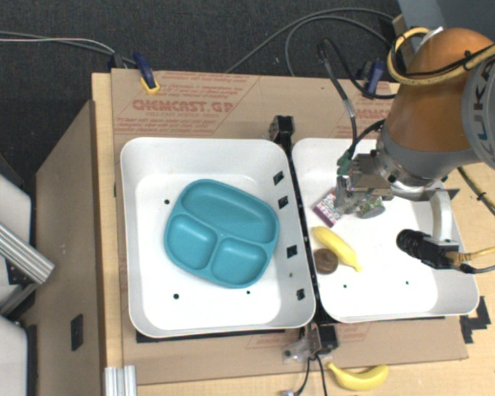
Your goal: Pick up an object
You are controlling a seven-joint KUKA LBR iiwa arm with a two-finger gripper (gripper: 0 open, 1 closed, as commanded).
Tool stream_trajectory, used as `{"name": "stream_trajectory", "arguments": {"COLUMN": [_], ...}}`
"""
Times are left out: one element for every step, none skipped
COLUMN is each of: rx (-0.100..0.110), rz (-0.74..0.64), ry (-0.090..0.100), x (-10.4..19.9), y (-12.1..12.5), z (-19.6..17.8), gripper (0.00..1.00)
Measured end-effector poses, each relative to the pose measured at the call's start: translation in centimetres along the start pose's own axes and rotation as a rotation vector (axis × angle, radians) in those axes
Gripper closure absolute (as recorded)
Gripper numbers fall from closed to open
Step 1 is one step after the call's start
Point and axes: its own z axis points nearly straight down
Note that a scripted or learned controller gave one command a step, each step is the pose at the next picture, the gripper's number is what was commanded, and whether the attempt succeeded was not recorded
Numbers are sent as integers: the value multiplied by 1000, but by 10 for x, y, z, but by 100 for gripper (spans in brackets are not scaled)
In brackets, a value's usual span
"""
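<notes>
A teal divided plate [221,233] lies in the left bin [144,163]. In the right bin [379,299] a yellow banana [337,247] lies near the left wall, with a small brown round object [325,261] touching its lower side. A small purple-and-white packet [327,208] lies just above the banana. My gripper [360,195] hangs over the upper left part of the right bin, just right of the packet. A greenish-grey object [370,209] sits right under it.
A second banana [359,376] lies outside the bins at the bench's front edge. Black clips [282,129] line the divider between the bins. Cables run across the cardboard behind the bins.
</notes>
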Motion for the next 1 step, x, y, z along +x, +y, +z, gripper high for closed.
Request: {"name": "stream_trajectory", "arguments": {"rx": [2], "rz": [4], "ry": [-2], "x": [46], "y": [10], "z": [12], "gripper": [100]}}
